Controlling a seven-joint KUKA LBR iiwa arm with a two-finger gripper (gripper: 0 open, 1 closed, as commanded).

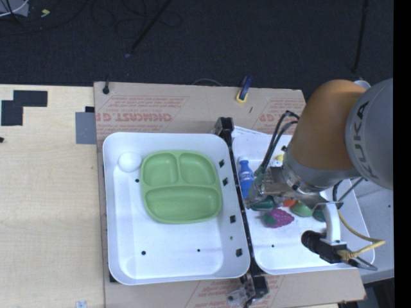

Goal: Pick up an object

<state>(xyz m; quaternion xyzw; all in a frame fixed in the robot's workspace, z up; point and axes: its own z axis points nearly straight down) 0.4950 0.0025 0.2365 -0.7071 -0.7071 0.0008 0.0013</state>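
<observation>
Down at about 4 o'clock from the middle of the camera view, the arm (340,133) is leaning over the right bin (282,262) with its gripper (268,194) dropped low over a little huddle of toys. Honestly can't tell from here whether the jaws are spread or pinched together, the wrist bulk hides them, so no claiming a grab.

The huddle looks like the target: a blue bottle-ish thing (244,176) lies at 9 o'clock of the gripper, right against the divider between the bins. A purple lumpy toy (279,218), kinda like a bunch of grapes, sits at 5 o'clock of it, with a dark green piece (262,204) just beside and something orange (289,203) peeking out at 3 o'clock. They're packed close, touching or nearly, which I guess is why the arm came in so steep from the right, picking from above rather than sideways.

Over at 9 o'clock the left bin (122,249) holds a green divided plate (180,187), lying flat, and a white ball (129,162) tucked in the corner at 10 o'clock of the plate. Both well apart from the gripper, so probably not what it's after.

Both bins rest on cardboard (160,111) on the desk (45,197).
</observation>
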